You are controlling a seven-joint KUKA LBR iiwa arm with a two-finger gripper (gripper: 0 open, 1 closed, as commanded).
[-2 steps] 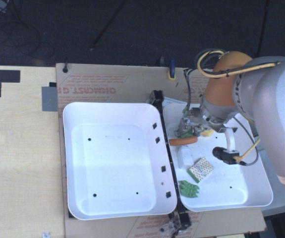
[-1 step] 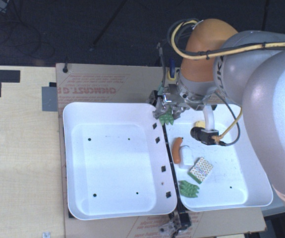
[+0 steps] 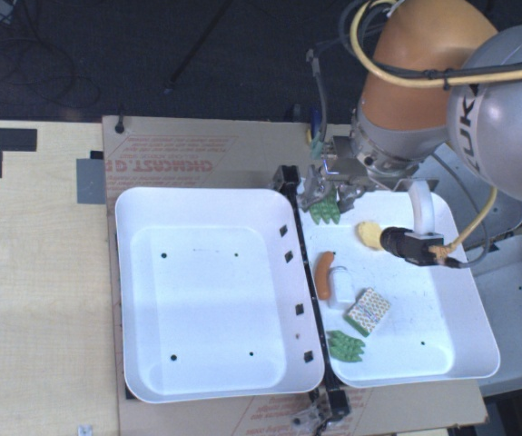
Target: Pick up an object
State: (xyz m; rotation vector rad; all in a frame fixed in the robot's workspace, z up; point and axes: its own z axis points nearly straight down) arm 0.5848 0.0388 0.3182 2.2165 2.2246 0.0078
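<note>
We see one arm (image 3: 433,71), grey with an orange band, reaching in from the right and bent down over the far edge of the right bin. Two white bins sit side by side on the counter (image 3: 34,289): the left bin (image 3: 206,289) and the right bin (image 3: 424,334), touching along a row of black clips.

In the right bin we count six things. A checked block (image 3: 369,310), white with a green and yellow pattern, lies tilted near the middle. Two green toys lie there: one (image 3: 345,345) at the near left corner, the other (image 3: 326,211) at the far left corner. An orange sausage (image 3: 323,273) lies lengthwise near the left wall, with a small white piece (image 3: 340,286) just beside it. A yellow lump (image 3: 369,234) lies further back, near a black cylinder on the arm.

The tool (image 3: 331,187) hangs right above the far green toy, at the bin's far left corner. We cannot tell how it is set, nor whether it touches the toy.
</note>
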